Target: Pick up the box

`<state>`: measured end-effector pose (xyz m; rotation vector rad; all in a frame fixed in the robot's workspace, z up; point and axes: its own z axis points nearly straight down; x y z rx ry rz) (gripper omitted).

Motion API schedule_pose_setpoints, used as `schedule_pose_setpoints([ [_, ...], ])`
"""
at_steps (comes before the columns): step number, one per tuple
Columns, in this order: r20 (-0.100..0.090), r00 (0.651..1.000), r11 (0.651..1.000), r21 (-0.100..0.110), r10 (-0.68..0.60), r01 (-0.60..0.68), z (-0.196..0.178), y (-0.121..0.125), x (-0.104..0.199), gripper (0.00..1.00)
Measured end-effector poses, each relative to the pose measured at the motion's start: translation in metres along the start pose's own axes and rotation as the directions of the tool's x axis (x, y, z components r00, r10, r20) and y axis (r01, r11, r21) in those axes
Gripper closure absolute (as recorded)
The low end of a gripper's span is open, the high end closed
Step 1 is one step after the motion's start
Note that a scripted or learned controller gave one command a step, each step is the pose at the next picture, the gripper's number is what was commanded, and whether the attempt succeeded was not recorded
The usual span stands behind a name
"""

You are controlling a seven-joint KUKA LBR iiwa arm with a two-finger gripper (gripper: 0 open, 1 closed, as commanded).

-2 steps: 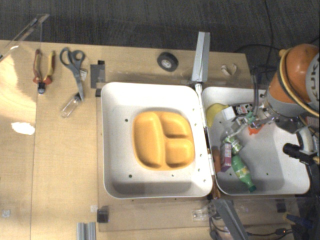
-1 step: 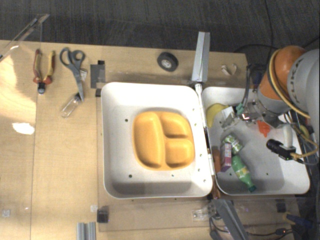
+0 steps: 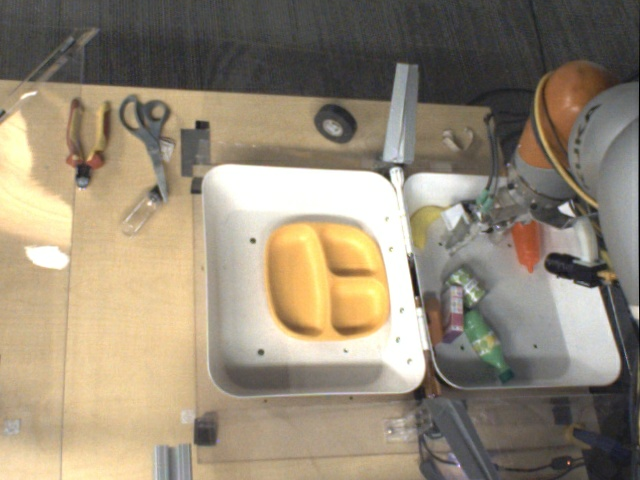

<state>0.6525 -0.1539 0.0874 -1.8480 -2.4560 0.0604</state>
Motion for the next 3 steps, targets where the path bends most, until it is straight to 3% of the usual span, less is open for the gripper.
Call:
schedule_pose_setpoints([
  [1,-0.001,0.991,0.991,-0.012,0.135,-0.135,0.003,0.003,0.002,0.00],
  [2,0.019,0.990,0.991,-0.015,0.136,-0.136,-0.008,-0.001,-0.006,1.00],
  [3,0.021,0.989,0.986,-0.083,0.147,-0.145,-0.095,0.026,0.051,1.00],
])
